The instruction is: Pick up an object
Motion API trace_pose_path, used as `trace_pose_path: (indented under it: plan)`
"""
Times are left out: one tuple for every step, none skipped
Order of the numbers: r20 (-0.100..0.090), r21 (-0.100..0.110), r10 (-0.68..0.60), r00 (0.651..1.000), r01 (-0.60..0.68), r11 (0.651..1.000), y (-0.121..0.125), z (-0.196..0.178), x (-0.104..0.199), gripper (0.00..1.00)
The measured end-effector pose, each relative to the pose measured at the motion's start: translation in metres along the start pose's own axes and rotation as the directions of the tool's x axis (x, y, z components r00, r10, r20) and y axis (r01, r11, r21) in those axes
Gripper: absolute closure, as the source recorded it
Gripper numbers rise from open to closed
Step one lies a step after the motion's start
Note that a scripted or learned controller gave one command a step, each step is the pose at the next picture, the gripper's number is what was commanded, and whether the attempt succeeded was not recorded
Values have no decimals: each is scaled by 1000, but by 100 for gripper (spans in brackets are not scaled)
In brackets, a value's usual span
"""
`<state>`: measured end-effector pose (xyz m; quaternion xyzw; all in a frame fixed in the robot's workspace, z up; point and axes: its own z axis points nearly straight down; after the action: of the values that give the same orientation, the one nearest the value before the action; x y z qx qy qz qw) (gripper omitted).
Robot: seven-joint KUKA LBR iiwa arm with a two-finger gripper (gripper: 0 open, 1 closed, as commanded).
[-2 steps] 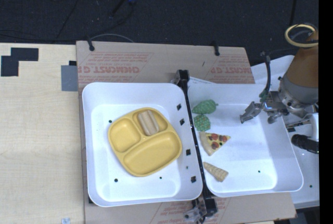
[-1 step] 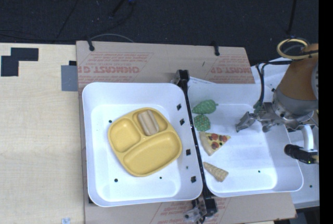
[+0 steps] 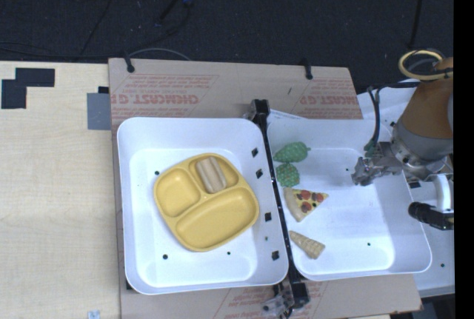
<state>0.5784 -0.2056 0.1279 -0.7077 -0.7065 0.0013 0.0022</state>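
While over the right bin (image 3: 385, 251), tool (image 3: 364, 171) near pizza slice (image 3: 305, 201), apart.

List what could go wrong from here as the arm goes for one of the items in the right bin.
1. The gripper sits near the right bin's right side, apart from every item; a descent here would likely close on nothing.
2. The two green pieces and the pizza slice crowd against the divider, so the jaws might hit it.
3. The cone-shaped piece lies flat and may slip out.
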Motion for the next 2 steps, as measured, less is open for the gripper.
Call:
trace_pose_path:
  plan:
    - [1,-4,-3,1000,3,1000,1,-42,5,100]
    - [2,-7,-4,1000,4,1000,7,-87,9,100]
